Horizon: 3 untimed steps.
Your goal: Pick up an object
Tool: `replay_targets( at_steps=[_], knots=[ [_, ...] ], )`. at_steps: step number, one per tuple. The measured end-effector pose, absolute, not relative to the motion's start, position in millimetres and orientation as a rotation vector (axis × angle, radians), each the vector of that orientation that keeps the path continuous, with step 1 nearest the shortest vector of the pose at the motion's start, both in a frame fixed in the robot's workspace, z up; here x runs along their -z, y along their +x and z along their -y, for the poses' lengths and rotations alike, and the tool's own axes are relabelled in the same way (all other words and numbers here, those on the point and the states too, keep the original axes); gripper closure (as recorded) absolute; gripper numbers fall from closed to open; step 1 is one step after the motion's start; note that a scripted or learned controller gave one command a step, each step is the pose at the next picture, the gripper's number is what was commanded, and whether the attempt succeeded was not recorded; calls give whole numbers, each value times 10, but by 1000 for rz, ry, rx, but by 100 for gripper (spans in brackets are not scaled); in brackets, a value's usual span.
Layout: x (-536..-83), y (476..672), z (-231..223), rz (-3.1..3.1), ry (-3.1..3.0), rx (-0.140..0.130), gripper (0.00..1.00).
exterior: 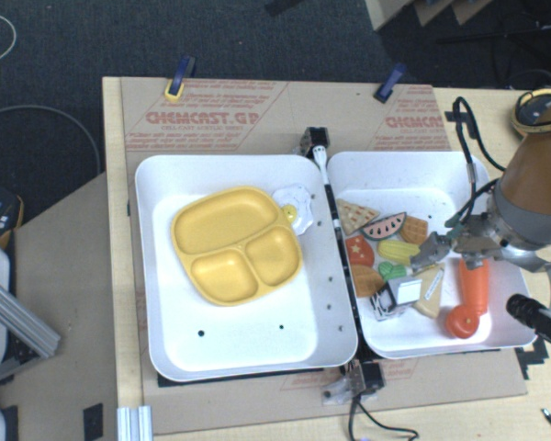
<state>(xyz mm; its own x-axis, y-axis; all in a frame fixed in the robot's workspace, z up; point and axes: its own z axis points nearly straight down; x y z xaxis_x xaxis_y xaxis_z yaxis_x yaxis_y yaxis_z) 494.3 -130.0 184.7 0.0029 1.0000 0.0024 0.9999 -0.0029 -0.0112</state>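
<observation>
Left white bin (165,338): yellow three-compartment tray (235,243), with a fried-egg toy (292,206) touching its upper right corner. Bench board (257,113): brown, printed in red lettering, fixed at its far edge by a yellow-tipped clamp (177,79) and a blue clamp (389,83). Surroundings: dark carpet (119,16), with a thin cable (0,35) at upper left.

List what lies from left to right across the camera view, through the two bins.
Left bin → yellow divided plate → fried egg toy → right bin → watermelon slice → hand → orange carrot.
</observation>
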Motion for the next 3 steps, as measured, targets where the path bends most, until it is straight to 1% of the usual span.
replay_targets(
  at_steps=[1, 2, 3],
  knots=[
    [-1892, 4970, 1300, 2221, -2221, -1, 0],
    [-1373, 4860, 1330, 2215, -2218, -6, 0],
    [-840, 4845, 1323, 2216, -2217, -5, 0]
  ],
)
